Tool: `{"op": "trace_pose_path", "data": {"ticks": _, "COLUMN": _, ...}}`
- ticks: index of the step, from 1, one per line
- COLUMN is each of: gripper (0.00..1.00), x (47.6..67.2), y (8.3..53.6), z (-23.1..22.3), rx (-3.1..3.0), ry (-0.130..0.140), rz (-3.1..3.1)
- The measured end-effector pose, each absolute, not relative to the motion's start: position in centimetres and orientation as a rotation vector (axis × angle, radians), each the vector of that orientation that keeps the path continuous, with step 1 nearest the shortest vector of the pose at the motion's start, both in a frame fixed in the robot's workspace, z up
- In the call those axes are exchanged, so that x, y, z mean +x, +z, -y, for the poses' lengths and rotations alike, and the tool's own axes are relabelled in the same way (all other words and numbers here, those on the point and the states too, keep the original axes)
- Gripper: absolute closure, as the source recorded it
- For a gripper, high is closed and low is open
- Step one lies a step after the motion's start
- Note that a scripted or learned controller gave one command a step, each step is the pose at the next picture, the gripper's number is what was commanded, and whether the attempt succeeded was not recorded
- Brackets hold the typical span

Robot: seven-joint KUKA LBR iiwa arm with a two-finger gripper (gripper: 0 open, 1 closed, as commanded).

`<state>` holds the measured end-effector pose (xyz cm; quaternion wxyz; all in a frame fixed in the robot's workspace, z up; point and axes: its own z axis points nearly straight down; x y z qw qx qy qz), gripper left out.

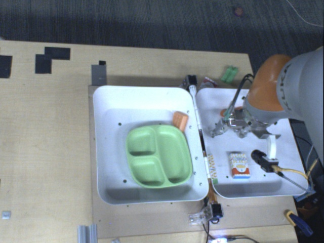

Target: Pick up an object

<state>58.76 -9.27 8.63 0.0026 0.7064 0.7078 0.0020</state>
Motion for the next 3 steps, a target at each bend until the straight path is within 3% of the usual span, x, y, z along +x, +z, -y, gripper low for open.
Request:
{"op": "trace_pose_path", "data": {"ticks": 1, "gripper": 0.0, "x": 59.1, "y": 8.6, "z": 8.5, "rx": 2.214, "ry": 0.006, "rz": -2.221}}
{"op": "trace_pose_path", "data": {"ticks": 2, "gripper": 0.0, "x": 65.5, "y": 8.9, "z": 9.2, "rx": 2.217, "ry": 0.002, "rz": -2.225}}
{"op": "trace_pose_path", "data": {"ticks": 3, "gripper": 1.0, "x": 65.6, "y": 10.1, "z": 9.2, "rx": 2.208, "ry": 0.006, "rz": -2.229}}
